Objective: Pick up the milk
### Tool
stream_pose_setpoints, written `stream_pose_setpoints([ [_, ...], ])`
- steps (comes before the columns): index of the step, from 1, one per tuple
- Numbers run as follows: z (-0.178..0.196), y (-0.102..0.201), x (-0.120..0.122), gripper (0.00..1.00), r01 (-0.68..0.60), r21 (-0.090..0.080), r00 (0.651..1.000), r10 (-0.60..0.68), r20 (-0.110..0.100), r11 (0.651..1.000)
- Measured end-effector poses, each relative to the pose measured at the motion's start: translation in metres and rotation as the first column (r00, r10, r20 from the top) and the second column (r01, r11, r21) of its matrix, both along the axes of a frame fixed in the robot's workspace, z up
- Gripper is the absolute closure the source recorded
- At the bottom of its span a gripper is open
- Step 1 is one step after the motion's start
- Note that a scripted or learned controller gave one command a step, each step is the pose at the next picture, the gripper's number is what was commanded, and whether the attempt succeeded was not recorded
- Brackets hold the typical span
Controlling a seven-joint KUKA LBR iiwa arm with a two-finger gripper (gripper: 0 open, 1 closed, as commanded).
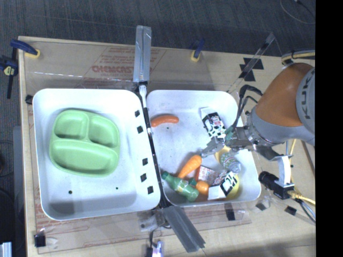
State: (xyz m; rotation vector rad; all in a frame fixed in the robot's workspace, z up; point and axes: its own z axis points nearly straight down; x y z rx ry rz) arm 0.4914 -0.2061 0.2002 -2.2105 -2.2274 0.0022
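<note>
Overhead view of the counter with two white bins side by side. The left bin contains a green divided plate. The right bin contains a mixed heap of toy groceries: a sausage lying apart near the bin's far left, a carrot, a green bottle along the near wall, and several small packets toward the near right corner.

The milk, a small carton with black-and-white cow markings, rests on the floor of the right bin near its far right side, seemingly tipped over. It has not been lifted; the task is judged to be at the approach or grasp stage, with closing, lifting and clearing the bin all left to do.

The arm enters from the right, and the hand sits low inside the right bin, just beside the near end of the milk and above a yellow item. Whether the hand touches the carton cannot be settled at this resolution. How far open the hand is cannot be told either: its tips merge with the clutter beneath. Nothing is visibly clamped in it.
</note>
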Motion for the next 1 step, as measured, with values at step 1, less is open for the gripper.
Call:
stream_pose_setpoints([
  [1,-0.0085,0.0196,-0.0140,0.00,-0.217,0.001,0.976,0.217,0.001,0.976],
])
